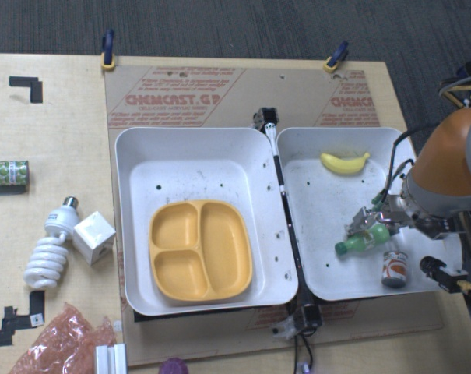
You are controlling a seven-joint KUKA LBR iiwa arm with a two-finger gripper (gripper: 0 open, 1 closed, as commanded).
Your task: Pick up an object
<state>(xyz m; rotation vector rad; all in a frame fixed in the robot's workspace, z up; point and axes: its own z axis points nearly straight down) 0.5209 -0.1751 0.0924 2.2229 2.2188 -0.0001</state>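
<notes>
In the right bin, the hand is down at the green bottle, but I cannot tell if it grips it.

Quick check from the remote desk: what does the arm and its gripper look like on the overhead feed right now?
The arm comes in from the right: a rounded orange band over grey wrist housing, with black cables looping beside it. The gripper is small, metallic silver-grey hardware, sitting by the green bottle.
</notes>
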